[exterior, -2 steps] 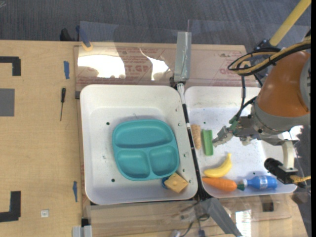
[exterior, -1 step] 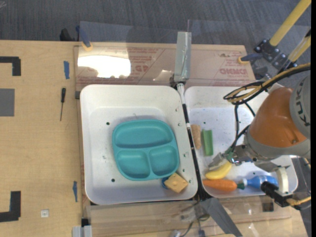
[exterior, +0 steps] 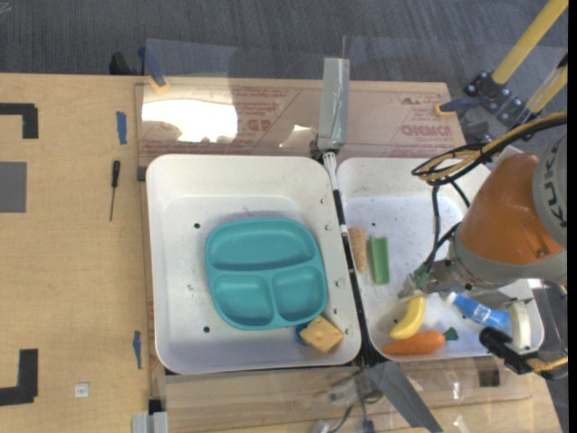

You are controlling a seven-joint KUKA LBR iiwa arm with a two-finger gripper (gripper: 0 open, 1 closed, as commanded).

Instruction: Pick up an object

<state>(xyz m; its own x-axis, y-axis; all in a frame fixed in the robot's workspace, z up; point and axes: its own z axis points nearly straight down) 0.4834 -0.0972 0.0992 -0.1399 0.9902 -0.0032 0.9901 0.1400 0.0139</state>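
Two bins sit side by side on the tabletop [exterior: 63, 269]. The left bin [exterior: 171, 197] holds a divided tray [exterior: 265, 273], with a sponge [exterior: 321, 335] at its near right corner. The right bin [exterior: 379, 188] holds a banana [exterior: 410, 317] above a carrot [exterior: 416, 344].

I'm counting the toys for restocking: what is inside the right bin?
The right bin holds a tan stick, green bar, banana, carrot and blue piece. The arm covers its right side.

Glossy white plastic bins [exterior: 171, 242], smooth teal plastic tray [exterior: 265, 272], matt wooden bench [exterior: 63, 269]
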